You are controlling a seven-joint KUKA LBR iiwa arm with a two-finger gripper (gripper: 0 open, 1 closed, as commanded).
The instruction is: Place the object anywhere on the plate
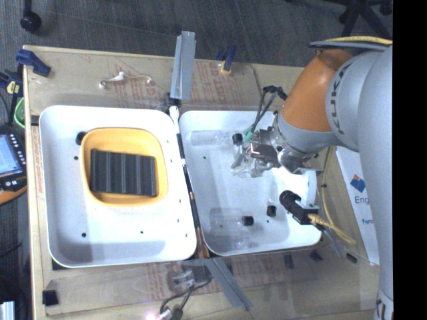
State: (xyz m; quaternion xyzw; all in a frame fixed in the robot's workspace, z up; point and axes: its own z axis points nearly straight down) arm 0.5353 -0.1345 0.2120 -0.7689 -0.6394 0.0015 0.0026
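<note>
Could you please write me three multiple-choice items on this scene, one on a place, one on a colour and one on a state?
1. Where does the plate lie?
A. In the left bin
B. In the right bin
C. On the bare bench

2. What colour is the plate's rim?
A. Blue
B. Yellow-orange
C. Green

3. How does the clear bottle near the right bin's front lie?
A. Resting on the plate
B. Standing on the bench outside the bins
C. Lying on the floor of the right bin

Answers:
1. A, since the plate rests on the floor of the left bin.
2. B, since a yellow-orange rim frames its dark ribbed centre.
3. C, since it lies on its side on the floor of the right bin, across the divide from the plate, while the gripper is over that bin's upper part.
</note>
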